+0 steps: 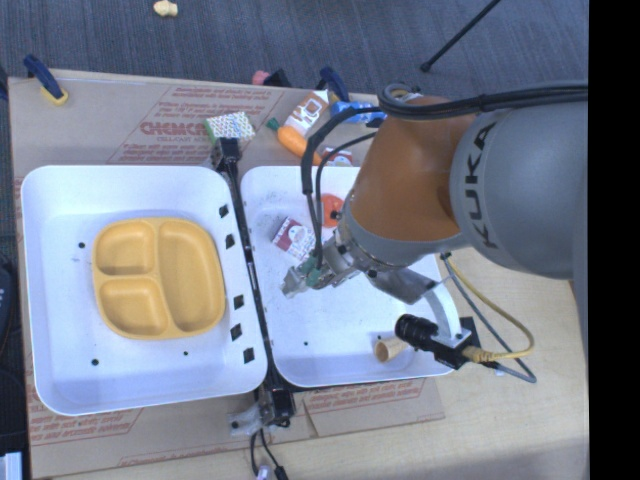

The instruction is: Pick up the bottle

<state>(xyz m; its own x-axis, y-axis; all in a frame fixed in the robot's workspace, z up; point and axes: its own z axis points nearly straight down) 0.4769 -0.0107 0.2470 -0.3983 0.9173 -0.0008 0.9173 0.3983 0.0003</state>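
cardboard [150, 128] printed in red is spread under two white bins, and the bottle [305, 120], orange with a white label, is seen lying on that cardboard outside the bins. it is just beyond the far rim of the right bin [330, 353] and near a small green-and-white checkered box [230, 126]. the gripper [300, 278] is held low over the middle of the right bin, well apart from the bottle, at the end of the grey arm [520, 188] with its orange band. whether the gripper is wide or narrow cannot be told, as its tip is blurred. a small red-and-white packet [291, 236] is found on the bin floor just beside the gripper, and an orange object [331, 208] is partly hidden by the wrist. the left bin [40, 268] is taken up by a yellow divided plate [158, 276]. blue clamps [45, 80] are fixed at the cardboard's far edge.
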